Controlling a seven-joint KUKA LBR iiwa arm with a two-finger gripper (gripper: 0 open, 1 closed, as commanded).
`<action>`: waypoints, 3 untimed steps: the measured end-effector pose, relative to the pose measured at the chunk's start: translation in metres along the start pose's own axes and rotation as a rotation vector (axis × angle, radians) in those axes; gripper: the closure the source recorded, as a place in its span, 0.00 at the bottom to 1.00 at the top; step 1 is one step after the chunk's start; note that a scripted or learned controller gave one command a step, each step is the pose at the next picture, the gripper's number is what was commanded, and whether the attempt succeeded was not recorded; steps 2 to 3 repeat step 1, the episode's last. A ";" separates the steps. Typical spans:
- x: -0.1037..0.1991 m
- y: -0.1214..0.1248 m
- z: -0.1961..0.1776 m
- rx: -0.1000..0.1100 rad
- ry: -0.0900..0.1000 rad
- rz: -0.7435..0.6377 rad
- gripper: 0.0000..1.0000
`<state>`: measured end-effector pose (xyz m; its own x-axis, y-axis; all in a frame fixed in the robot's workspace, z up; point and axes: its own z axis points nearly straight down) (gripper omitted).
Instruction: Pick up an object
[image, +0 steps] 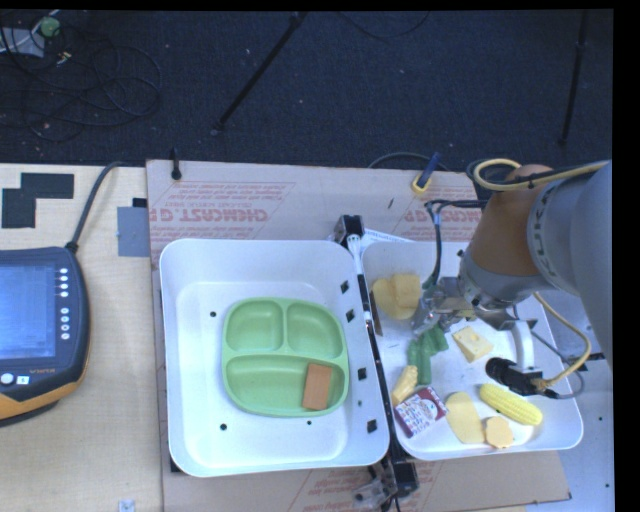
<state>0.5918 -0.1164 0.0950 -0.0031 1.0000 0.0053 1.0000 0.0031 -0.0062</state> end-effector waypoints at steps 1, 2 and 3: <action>0.054 -0.043 -0.139 -0.010 -0.003 -0.003 1.00; 0.054 -0.043 -0.139 -0.010 -0.003 -0.003 1.00; 0.054 -0.043 -0.139 -0.010 -0.003 -0.003 1.00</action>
